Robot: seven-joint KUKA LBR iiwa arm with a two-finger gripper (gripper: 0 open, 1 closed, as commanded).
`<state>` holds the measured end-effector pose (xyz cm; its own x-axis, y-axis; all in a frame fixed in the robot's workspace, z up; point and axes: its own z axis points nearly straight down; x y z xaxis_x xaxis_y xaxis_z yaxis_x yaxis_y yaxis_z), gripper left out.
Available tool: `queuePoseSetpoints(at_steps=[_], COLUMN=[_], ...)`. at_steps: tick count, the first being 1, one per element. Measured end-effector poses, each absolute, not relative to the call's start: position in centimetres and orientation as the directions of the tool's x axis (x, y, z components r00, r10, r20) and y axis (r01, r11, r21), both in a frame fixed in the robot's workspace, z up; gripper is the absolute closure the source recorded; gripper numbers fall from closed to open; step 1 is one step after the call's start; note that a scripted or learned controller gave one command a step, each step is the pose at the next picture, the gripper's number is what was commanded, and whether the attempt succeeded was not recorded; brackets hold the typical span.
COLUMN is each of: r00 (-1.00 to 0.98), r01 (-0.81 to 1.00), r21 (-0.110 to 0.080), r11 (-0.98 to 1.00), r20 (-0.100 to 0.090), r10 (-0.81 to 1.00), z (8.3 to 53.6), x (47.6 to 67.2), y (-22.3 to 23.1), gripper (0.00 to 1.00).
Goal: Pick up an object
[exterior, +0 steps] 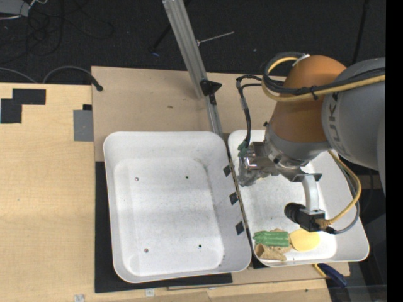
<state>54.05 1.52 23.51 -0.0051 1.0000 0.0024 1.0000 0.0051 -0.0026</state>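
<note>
dark floor with loose cables lies behind the pale wooden desk (44, 168), and two shallow white bins sit side by side on it. going from the left, the left bin (126, 150) is wide and bare but for a few dark specks. the right bin (352, 244) comes next, touching it along a shared edge with small black clips.

the claw (247, 165) hangs low at the far left side of the right bin, just beside that shared edge, under the grey arm's (352, 112) orange band. whether it is open or closed i cannot tell, and nothing shows gripped in it.

the things to pick lie at the near rim of the same bin: a green object (272, 237), a tan object (272, 252) just under it, and a yellow object (305, 240) to their right. the green one's long axis runs left to right. so the targets lie nearer than the claw and slightly right of it, well apart; the next move probably needs a reach toward the near edge.
</note>
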Motion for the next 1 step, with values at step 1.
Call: queuePoseSetpoints(at_steps=[1], r00=[-0.004], r01=[1.0], r21=[-0.004], r11=[0.004], r20=[0.001], r10=[1.0], z=[22.26], x=[54.85], y=[6.98], gripper=[1.0])
